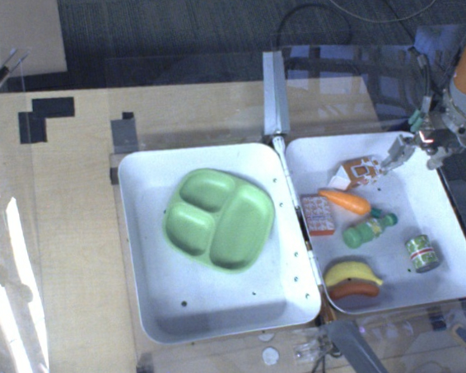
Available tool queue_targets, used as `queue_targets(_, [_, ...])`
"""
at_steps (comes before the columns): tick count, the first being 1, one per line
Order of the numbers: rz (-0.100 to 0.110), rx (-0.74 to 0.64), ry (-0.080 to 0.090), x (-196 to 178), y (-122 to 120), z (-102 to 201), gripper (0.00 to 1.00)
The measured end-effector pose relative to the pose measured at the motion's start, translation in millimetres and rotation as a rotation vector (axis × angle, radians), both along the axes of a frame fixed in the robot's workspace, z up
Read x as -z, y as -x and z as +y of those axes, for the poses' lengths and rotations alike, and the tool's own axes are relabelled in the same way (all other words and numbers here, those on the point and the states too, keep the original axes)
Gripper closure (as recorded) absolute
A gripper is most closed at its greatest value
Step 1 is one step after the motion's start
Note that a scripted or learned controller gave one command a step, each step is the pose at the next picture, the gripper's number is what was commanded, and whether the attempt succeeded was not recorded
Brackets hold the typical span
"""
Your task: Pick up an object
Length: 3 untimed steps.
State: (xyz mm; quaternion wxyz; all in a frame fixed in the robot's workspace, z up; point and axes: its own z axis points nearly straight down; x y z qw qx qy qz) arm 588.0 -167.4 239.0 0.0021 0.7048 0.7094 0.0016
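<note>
The right bin [450, 200] holds several small things. An orange carrot [346, 201] lies near its middle, with a brown and white carton [360, 171] just behind it. A red and white packet [318, 214] rests against the left wall. A green bottle [368, 229] lies on its side, and a green can [422, 253] stands to its right. A yellow banana [351, 274] and a brown sausage [356, 290] sit in the front left corner. My gripper [414, 157] hangs over the bin's back right part, open, with nothing between its fingers [395, 154], just right of the carton.
The left bin [145, 257] holds a green divided plate [218, 219]. A metal post [274, 94] stands behind the ridge between the bins. Cables lie on the dark floor at the back. Bare bin floor shows between the can and my gripper.
</note>
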Motion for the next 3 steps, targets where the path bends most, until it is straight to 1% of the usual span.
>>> queue_targets(1, [-0.008,-0.051,0.002,140.6,-7.0,56.8,0.00])
queue_targets(2, [-0.014,-0.053,0.001,128.9,-9.3,58.1,1.00])
queue_targets(3, [-0.003,0.101,0.000,51.9,-54.5,92.0,1.00])
